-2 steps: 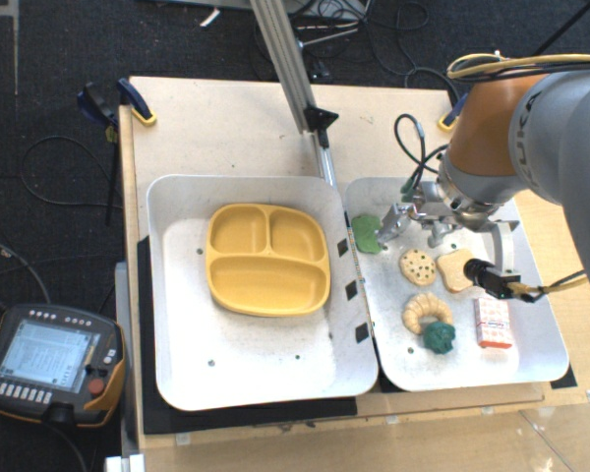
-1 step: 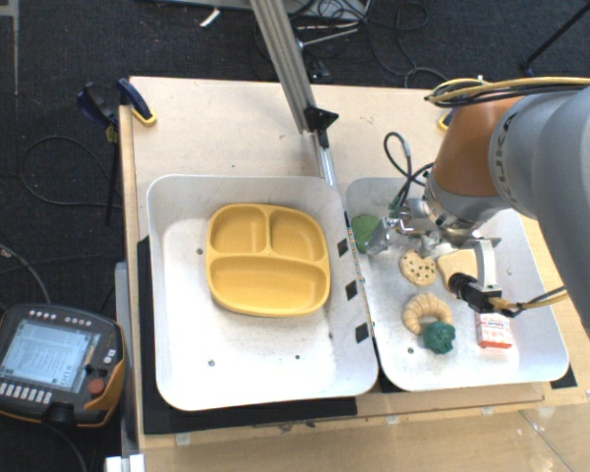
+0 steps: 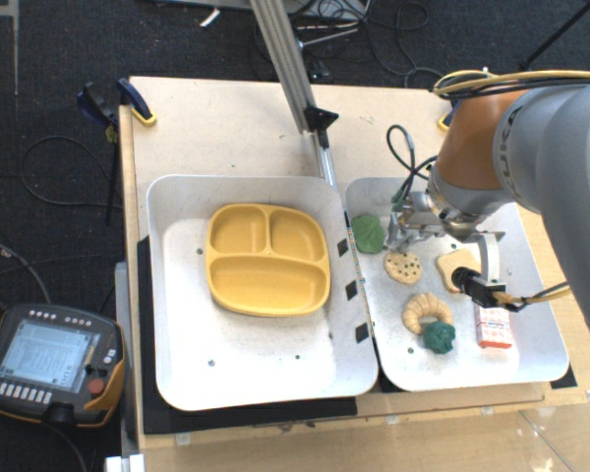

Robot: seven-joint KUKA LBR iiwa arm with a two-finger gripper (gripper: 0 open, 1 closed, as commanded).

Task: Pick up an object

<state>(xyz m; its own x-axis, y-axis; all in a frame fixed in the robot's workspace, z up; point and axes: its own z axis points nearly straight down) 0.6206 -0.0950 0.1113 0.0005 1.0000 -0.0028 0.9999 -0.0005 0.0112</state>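
My gripper (image 3: 406, 236) hangs low over the right bin (image 3: 531, 357), its tip just above a round speckled cookie (image 3: 403, 266). A green leafy piece (image 3: 368, 233) lies just left of the gripper. A tan croissant (image 3: 428, 311) and a dark green broccoli piece (image 3: 439, 337) sit nearer the front. A slice of yellow toast (image 3: 456, 264) lies to the right, partly under a black-and-white fitting on the arm. A small red-and-white carton (image 3: 493, 328) lies at the right. Nothing shows between the fingers.
The left bin (image 3: 177, 362) holds a yellow divided plate (image 3: 269, 260). A metal pole (image 3: 285, 52) slants down to the seam between the bins. A teach pendant (image 3: 49, 357) lies off the bench at lower left. Cables loop beside the wrist.
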